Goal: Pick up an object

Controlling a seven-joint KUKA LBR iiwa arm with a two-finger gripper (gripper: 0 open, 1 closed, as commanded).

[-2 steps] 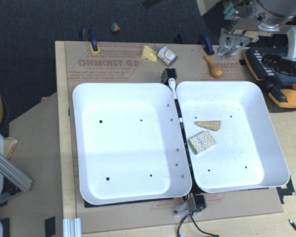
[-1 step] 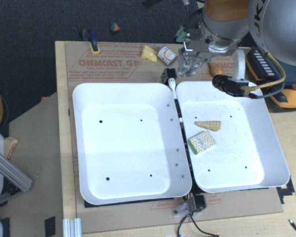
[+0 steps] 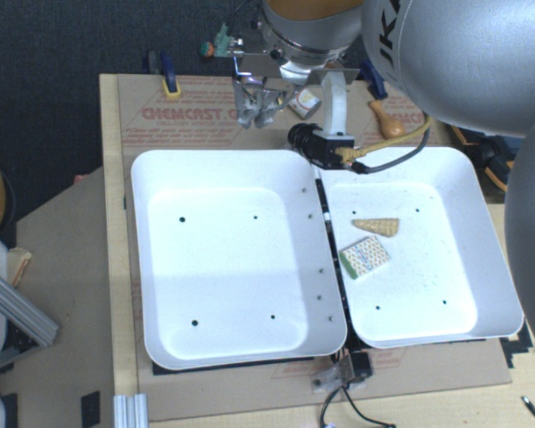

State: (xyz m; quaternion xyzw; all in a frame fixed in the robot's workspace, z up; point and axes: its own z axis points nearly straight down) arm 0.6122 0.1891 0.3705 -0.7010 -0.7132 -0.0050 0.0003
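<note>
Tan wedge (image 3: 377,226) and patterned block (image 3: 366,258) lie in the right bin (image 3: 481,239); the hand's (image 3: 260,107) state is unclear.

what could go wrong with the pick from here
The wedge and the patterned block lie close together in the right bin, so a grasp might nudge one or catch both. Both sit near the bins' shared rim, which the gripper might clip coming down.

You have a tan wedge (image 3: 377,226) lying flat in the right bin (image 3: 481,239), and just below it a tilted, seemingly patterned green-edged block (image 3: 365,258), apart.
</note>
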